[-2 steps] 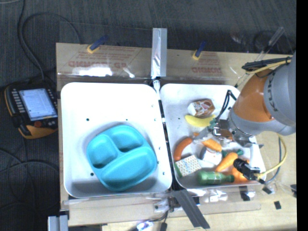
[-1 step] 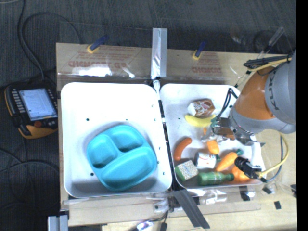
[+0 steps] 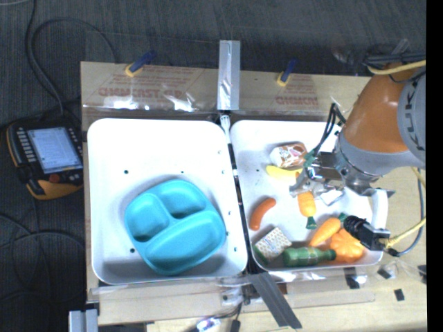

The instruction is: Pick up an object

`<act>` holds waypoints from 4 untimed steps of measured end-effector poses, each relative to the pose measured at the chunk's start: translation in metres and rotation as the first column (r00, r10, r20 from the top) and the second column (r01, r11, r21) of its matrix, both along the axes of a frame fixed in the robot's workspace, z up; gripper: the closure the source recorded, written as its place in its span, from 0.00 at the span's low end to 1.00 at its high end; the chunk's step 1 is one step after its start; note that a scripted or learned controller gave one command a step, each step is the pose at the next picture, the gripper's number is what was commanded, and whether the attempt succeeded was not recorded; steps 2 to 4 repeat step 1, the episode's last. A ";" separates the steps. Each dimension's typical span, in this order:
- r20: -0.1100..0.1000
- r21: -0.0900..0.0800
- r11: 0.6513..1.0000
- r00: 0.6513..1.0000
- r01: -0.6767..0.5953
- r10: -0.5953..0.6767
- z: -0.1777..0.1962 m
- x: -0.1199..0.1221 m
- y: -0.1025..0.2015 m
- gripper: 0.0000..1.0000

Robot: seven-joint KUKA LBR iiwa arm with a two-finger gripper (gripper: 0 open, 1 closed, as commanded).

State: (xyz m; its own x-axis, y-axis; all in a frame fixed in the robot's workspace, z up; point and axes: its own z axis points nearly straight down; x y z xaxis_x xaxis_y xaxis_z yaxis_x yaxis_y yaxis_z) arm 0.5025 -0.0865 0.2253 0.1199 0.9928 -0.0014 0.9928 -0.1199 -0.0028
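**Over the right bin, gripper low among toy food**

Over the right bin (image 3: 239, 185), the gripper (image 3: 309, 178) hangs low, reaching in from the right side of the bench; the grey arm with its orange band (image 3: 377, 126) covers the bin's upper right corner. Whether the gripper is released or clenched cannot be told from this view, since the wrist and its cables hide that part.

Just below the gripper lies a small orange-yellow piece (image 3: 306, 205), close enough that contact cannot be judged. Up and to the left, a yellow banana-like toy (image 3: 282, 173) lies touching a red-and-white packet (image 3: 288, 154). Well left of the gripper, an orange sausage-shaped toy (image 3: 261, 212) lies alone near the divider.

Along the front wall, a checkered wafer-like piece (image 3: 272, 241) lies beside a green bottle-shaped toy (image 3: 308, 256), which lies on its side. A carrot (image 3: 324, 231) leans over it, next to an orange pepper-like lump (image 3: 346, 246). These crowd the corner beneath the arm.

The left bin (image 3: 111, 144) holds a blue divided plate (image 3: 176, 223), set toward its front right. A teach pendant (image 3: 45, 156) lies on the floor to the left.
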 end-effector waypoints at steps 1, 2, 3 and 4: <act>-0.003 0.000 1.000 1.000 -0.002 0.002 0.008 0.001 0.001 1.00; -0.003 0.000 1.000 1.000 -0.002 0.002 0.008 0.001 0.001 1.00; -0.003 0.000 1.000 1.000 -0.002 0.002 0.008 0.001 0.001 1.00; -0.003 0.000 1.000 1.000 -0.002 0.002 0.008 0.001 0.001 1.00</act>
